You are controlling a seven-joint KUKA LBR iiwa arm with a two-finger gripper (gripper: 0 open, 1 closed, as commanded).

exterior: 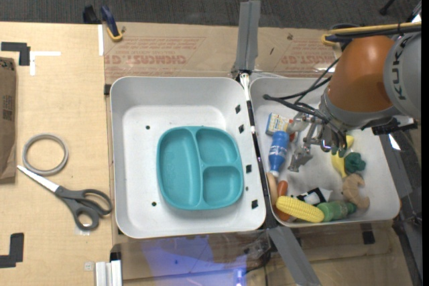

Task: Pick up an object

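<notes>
Objects for picking lie crowded in the right bin (385, 164): a blue-and-white bottle (278, 152) near its left wall, a small printed box (276, 122) just above it, a corn cob (299, 209) along the front edge with a green vegetable (338, 210) beside it, a tan lumpy piece (354, 189) toward the right, a yellow and green toy (349, 161) above that, and an orange-red piece (281, 188) under the bottle.

No single target is fixed by the task — any of these would do.

The gripper (310, 144) hangs low over the middle of this bin, between the bottle and the yellow and green toy, below the orange band (362, 74) of the arm. Metal parts and cables clutter the view around it, so whether its fingers stand apart or pressed together I cannot tell, and nothing is seen pinched between them.

The left bin (127, 144) holds a teal divided plate (200, 167); scissors (70, 196) and a tape roll (45, 153) lie on the bench outside.

By my judgement the step in hand is the reach — the tool is over the clutter but has no hold yet. The next move calls for settling on one item, likely the bottle just beside it, then descending straight with the fingers set across its narrow side and clear of the neighbours.
</notes>
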